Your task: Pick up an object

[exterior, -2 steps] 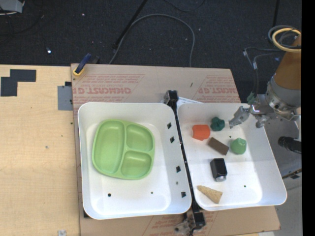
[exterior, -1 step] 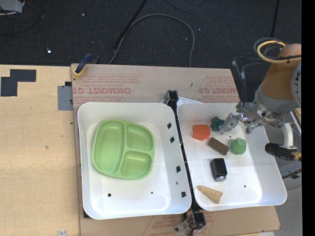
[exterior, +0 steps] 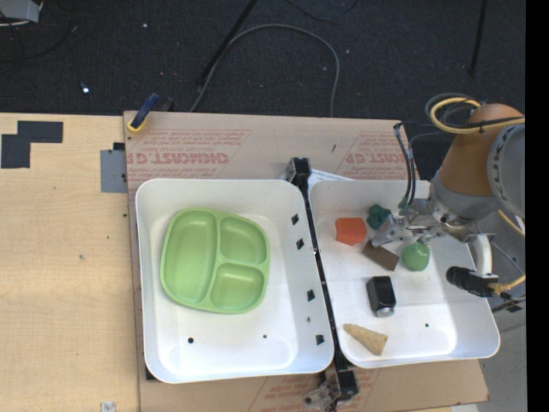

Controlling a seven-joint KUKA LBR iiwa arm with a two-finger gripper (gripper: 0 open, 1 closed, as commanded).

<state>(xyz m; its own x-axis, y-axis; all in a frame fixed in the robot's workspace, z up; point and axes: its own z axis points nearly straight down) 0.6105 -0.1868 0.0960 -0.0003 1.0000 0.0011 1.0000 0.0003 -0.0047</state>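
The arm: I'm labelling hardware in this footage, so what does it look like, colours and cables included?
The arm is bulky and rounded, grey with a wide orange band above the wrist. A yellow cable loop sits by the band. Its claw is a small grey metal assembly.

The arm (exterior: 493, 174) is grey with an orange band, a yellow cable loop (exterior: 450, 110) above it.

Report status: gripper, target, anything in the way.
Gripper low in right bin, grip unclear. Nearest: brown block, green ball, orange piece, dark green piece crowded close. Black item and tan wedge lie apart.
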